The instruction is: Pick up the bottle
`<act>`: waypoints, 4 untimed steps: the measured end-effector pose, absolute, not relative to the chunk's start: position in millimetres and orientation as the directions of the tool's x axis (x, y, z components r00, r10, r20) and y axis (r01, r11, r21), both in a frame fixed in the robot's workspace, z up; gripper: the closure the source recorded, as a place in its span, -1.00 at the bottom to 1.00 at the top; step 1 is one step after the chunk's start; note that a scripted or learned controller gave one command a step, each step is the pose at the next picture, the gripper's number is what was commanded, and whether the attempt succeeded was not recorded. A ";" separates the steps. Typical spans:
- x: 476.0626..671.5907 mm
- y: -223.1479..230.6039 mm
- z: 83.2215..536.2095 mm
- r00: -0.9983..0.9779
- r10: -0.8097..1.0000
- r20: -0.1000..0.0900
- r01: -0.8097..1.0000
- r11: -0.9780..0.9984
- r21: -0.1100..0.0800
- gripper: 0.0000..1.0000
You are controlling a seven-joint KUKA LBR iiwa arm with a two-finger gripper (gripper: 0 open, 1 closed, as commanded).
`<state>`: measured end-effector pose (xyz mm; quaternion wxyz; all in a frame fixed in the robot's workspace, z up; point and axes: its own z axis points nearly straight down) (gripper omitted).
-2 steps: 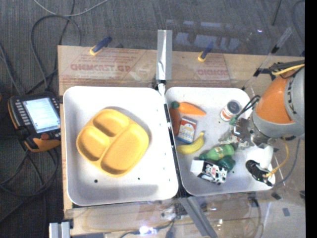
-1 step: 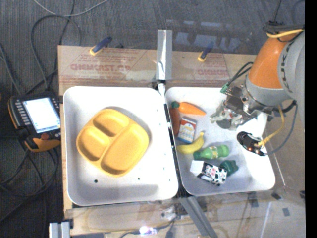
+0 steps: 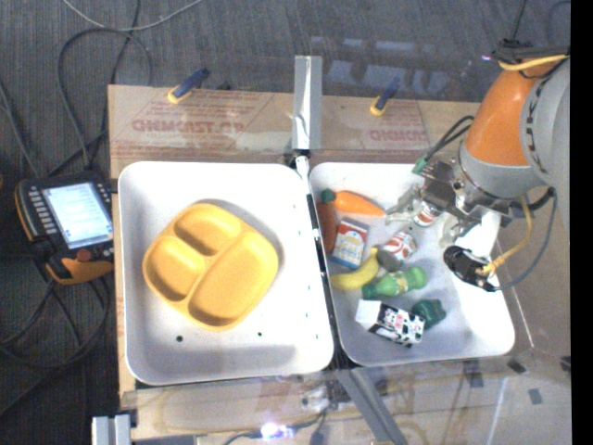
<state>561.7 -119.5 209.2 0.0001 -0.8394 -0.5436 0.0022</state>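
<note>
The arm (image 3: 547, 109) is a thick, rounded grey body with a broad, glossy orange band (image 3: 500, 123) above the wrist. Below the band sits a grey wrist section (image 3: 496, 176), and from it hangs the gripper (image 3: 428, 207), a cluster of pale metal parts with a small green spot on its upper edge. Thin dark cables (image 3: 447, 142) loop from the band to the gripper, and a yellowish cable (image 3: 517, 241) curves down to a black ring-shaped part (image 3: 468, 265) beneath the wrist.
</note>
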 end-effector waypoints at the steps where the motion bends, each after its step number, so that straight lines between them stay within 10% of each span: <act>1: 538.6 -179.6 180.5 0.293 0.956 -0.003 0.956 -0.293 -0.003 -1.00; 2: 519.5 -188.6 89.1 0.380 0.925 0.002 0.925 -0.380 0.008 -1.00; 3: 520.3 -189.1 99.4 0.380 0.925 0.001 0.925 -0.380 0.010 1.00; 4: 520.1 -189.2 99.3 0.380 0.925 0.001 0.925 -0.380 0.010 -1.00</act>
